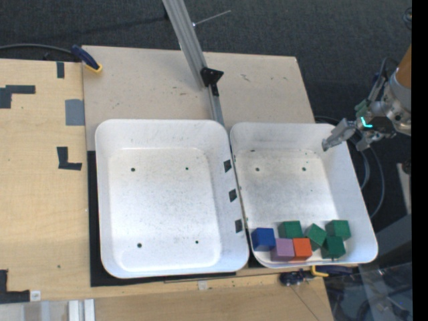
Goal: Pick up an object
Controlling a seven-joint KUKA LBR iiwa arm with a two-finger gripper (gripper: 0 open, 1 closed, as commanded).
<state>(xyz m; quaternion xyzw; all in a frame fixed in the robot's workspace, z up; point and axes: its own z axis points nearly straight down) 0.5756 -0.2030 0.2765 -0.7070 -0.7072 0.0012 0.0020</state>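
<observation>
Several small blocks are clustered in the front right corner of the right bin [287, 186]: a blue one [263, 238], a purple one [285, 248], an orange one [302, 247], and several green ones [289, 229] around them. My gripper [349, 140] hangs over the bin's far right rim, well behind the blocks. It is open, with nothing between its fingers.
The left bin [160, 192] lies beside the right one on the wooden bench. A slanted metal pole [190, 42] with a black clamp stands behind the seam between the bins. A blue and yellow tool [87, 57] lies at the bench's far left corner.
</observation>
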